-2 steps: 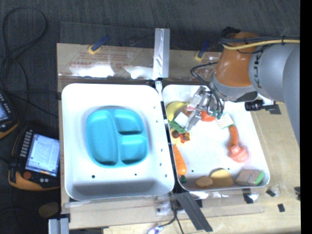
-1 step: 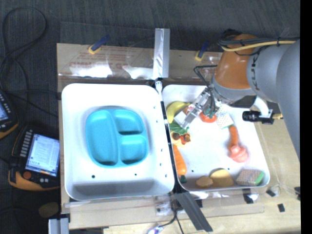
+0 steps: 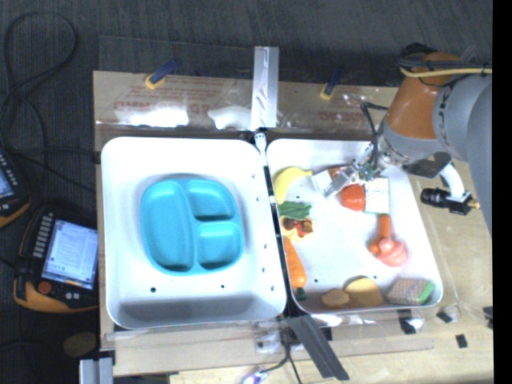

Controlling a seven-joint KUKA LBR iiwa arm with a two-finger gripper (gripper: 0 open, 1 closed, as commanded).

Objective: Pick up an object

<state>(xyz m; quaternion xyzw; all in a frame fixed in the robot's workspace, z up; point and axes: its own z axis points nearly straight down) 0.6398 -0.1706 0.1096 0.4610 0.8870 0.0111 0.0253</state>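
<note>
Plastic, by the look of it, made up nearly everything in the right bin [image 3: 428, 238]: toy food, light and stiff, with smooth skins likely to slip between 2 narrow fingers. Along the near edge sat a brown potato-like piece [image 3: 336, 298], a tan bread-like piece [image 3: 364, 291] and, in the near right corner, a brown sponge-like block with a green end [image 3: 412, 290], which seemed the softest and easiest to pinch across its short sides. An orange carrot [image 3: 294, 266] lay against the left wall, best taken across its narrow body rather than end to end. Toward the right edge a pink and orange piece [image 3: 388, 245] rested alone, well apart from the rest, with room around it for the fingers. Near the left wall further back were a small dark cluster with green leaves [image 3: 298, 218] and a yellow banana [image 3: 288, 181], curved and likely to roll.

In the far half of the bin a red tomato-like object [image 3: 354, 197] lay just beside a white card-like piece [image 3: 378, 196]. The gripper [image 3: 362, 170] hung directly over them, close to the red object; whether its fingers were apart or together could not be told, and nothing was visibly held. I judged the red piece the likely target: round, rigid, slick, best gripped across its widest part.

The left bin [image 3: 120, 214] held 1 blue 3-compartment tray [image 3: 192, 222].
</note>
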